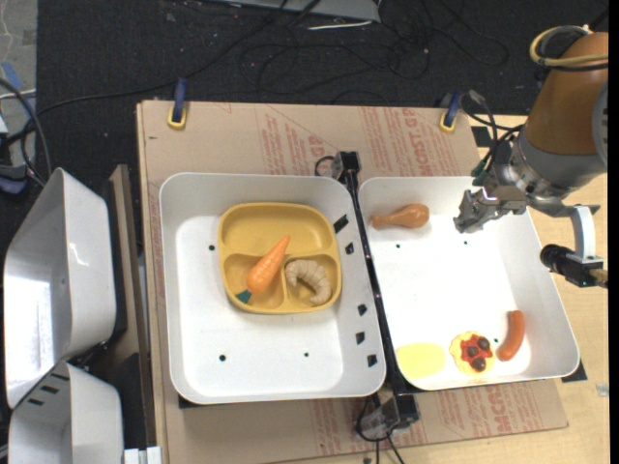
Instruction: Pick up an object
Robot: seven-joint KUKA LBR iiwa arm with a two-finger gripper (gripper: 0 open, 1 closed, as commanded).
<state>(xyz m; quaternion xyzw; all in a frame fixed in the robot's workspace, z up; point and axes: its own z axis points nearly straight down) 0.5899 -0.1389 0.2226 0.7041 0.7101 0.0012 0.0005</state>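
In the right bin (435,288) a brown chicken drumstick (402,217) lies near the back left. A red sausage (512,334), a small pizza slice (474,350) and a yellow flat piece (421,359) lie along the front. The left bin (193,288) holds a yellow divided plate (237,225) bearing an orange carrot (268,265) and a pale shrimp (310,278). My gripper (471,217) hangs over the back of the right bin, to the right of the drumstick and apart from it, with nothing visibly in it.
A black divider (366,288) runs between the two bins. The bench is cardboard-topped (280,133) with yellow clamps (177,114) at the back. White containers (53,278) stand off the bench at the left. Cables lie on the dark floor behind.
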